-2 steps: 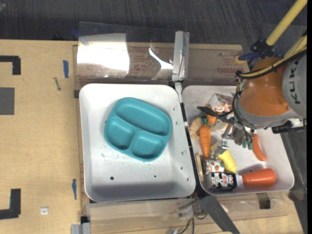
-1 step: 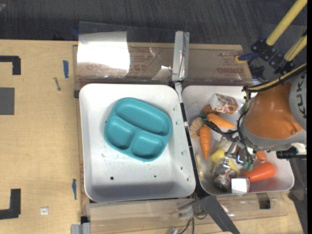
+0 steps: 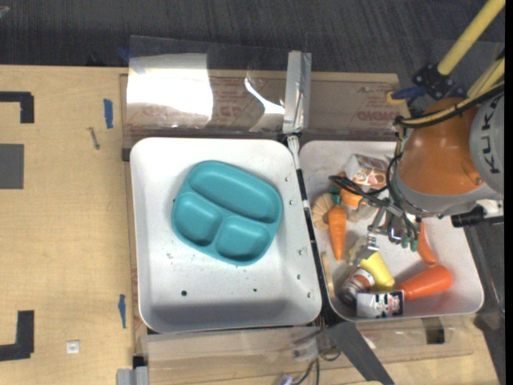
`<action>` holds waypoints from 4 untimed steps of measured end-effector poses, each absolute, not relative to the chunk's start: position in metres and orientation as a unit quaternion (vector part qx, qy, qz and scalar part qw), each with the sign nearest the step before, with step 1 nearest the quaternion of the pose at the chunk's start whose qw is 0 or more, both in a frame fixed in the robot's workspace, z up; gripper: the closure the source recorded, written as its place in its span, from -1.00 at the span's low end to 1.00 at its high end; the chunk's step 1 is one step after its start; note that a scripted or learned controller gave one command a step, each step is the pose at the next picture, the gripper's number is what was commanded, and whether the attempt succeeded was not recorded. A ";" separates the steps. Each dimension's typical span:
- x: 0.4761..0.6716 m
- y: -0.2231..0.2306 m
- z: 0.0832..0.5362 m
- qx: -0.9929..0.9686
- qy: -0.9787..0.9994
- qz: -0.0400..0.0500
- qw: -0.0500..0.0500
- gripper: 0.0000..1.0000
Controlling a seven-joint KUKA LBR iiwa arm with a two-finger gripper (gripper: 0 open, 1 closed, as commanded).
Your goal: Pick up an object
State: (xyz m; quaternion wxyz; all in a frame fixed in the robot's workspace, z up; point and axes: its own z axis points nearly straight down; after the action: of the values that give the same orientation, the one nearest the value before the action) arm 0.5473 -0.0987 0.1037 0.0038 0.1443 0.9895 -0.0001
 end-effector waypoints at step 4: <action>0.569 -0.097 0.089 0.083 0.997 -0.001 0.006 -1.00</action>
State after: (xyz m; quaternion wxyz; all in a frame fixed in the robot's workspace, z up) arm 0.5687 -0.0967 0.0894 0.0063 0.0832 0.9965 -0.0009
